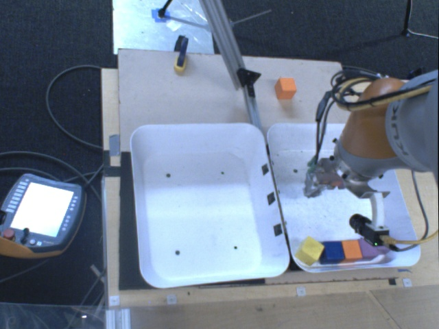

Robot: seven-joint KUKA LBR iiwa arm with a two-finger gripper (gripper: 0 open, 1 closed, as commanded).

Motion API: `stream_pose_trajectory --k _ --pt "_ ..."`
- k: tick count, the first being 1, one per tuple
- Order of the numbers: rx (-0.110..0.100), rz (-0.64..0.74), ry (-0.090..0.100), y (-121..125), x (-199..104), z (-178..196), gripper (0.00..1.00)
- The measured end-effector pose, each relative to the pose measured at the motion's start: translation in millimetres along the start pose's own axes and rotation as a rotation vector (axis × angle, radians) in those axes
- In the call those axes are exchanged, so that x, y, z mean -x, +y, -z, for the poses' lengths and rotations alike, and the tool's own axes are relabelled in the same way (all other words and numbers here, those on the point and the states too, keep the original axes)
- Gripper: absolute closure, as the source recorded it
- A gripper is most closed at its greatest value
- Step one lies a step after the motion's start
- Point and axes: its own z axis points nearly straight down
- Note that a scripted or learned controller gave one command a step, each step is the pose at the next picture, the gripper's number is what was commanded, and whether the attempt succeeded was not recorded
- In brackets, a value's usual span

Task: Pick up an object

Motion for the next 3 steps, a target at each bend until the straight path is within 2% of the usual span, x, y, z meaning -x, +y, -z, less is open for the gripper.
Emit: stream_pose_trajectory --k 1,2,3 --pt "0.019 -0.004 -0.009 13 70 92 1.0" --pt "0.001 0.008 0.002 -12 8 10 1.0" --pt "0.01 0.002 -0.002 -10 13 15 0.0"
